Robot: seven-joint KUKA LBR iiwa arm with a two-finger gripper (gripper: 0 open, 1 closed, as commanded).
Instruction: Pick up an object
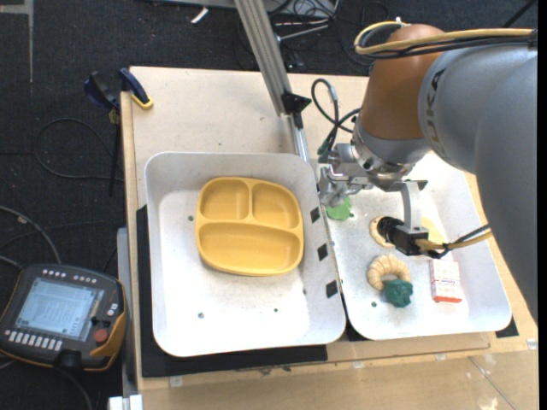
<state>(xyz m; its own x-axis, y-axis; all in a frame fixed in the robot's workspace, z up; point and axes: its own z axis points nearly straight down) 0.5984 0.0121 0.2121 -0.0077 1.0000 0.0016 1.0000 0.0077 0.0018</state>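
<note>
The gripper (335, 196) hangs low in the right bin (479, 314), touching a green thing (340, 211) just below it. Whether it grips this, I cannot tell.

1. The bench (214, 101) is a pale board set above dark carpet.
2. Two shallow white bins lie on it side by side, touching: the left bin (171, 314) and the right bin (479, 314).
3. A blue and yellow clamp (128, 88) grips its far left corner.

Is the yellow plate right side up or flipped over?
Right side up. The yellow plate lies flat in the left bin, and its three hollow sections face upward with nothing in them.
</note>
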